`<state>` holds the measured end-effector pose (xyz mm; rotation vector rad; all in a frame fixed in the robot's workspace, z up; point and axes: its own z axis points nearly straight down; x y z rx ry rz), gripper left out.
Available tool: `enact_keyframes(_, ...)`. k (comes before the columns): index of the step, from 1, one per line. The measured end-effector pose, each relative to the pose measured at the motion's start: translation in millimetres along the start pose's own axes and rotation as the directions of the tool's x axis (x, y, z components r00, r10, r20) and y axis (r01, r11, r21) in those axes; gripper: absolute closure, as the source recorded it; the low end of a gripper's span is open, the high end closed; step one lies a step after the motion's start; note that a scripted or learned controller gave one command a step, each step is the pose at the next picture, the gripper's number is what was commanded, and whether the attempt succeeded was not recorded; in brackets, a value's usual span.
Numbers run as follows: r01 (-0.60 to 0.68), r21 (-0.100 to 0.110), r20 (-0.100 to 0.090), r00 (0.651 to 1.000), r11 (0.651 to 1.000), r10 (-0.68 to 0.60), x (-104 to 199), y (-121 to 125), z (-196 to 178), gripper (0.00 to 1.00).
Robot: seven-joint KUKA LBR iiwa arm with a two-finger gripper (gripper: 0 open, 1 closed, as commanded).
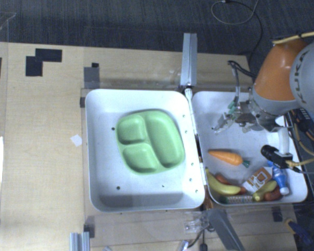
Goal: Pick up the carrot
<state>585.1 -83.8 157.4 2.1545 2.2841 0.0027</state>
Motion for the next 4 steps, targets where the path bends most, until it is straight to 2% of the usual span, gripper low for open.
enact_keyframes(1,-0.205,0.0,0.0,0.979,0.979,0.205,-8.3,-52.9,39.7,0.0)
enact_keyframes(2,-0.172,-0.015,-0.001,0.985,0.985,0.172,2.7,-84.7,67.0,0.0)
enact_keyframes(3,-0.17,-0.021,-0.002,0.985,0.985,0.17,3.5,-82.1,55.0,1.0)
enact_keyframes(4,-0.198,-0.002,0.001,0.98,0.98,0.198,31.9,16.1,-28.2,1.0)
